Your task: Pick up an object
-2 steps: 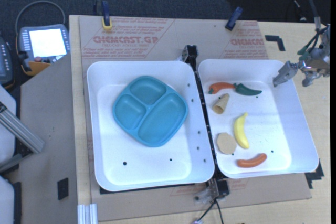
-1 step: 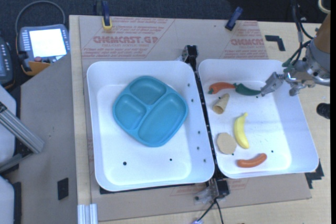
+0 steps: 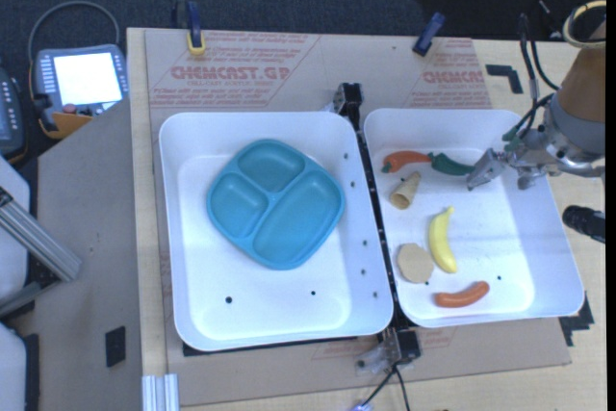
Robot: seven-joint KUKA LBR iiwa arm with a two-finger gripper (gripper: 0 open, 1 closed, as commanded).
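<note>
gripper [image 3: 502,168] at right of frame, low over the right bin [image 3: 549,298], probably lined up on the carrot [image 3: 414,160]; can't tell its opening or any hold.

Arm [image 3: 583,101] cut off at right edge; carrot's green top [image 3: 450,166] partly behind fingers [image 3: 484,171].

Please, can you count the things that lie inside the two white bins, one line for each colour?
Blue: 1, the divided plate
Orange: 2, the carrot and the sausage
Green: 1, the dark green piece
Yellow: 1, the banana
Tan: 2, the cone and the round cookie
Total: 7
</note>
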